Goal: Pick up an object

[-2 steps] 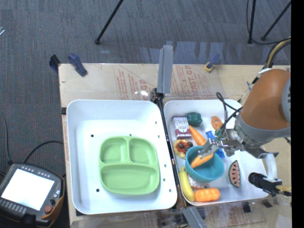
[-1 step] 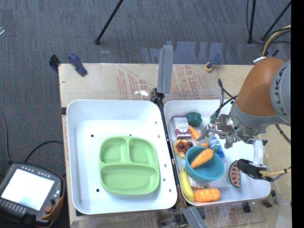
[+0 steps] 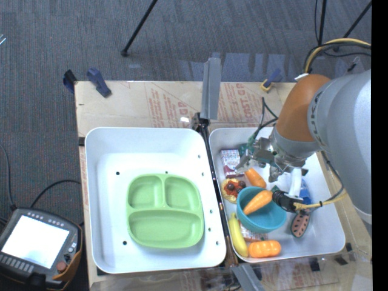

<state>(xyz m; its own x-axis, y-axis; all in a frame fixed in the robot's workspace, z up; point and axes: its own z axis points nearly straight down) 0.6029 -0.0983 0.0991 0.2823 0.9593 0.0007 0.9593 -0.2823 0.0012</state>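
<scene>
Gripper [image 3: 274, 165] hangs over the crowded right bin [image 3: 334, 223]; can't tell its finger state. Carrot [image 3: 257, 201] could easily slip off the blue bowl [image 3: 260, 218].

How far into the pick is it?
Done: the arm has reached over the right bin, with the gripper low among the toys by the blue bowl.
In hand: nothing visible between its fingers; the carrot lies across the bowl.
Left: the grasp and lift. The green plate sits in the left bin.
</scene>
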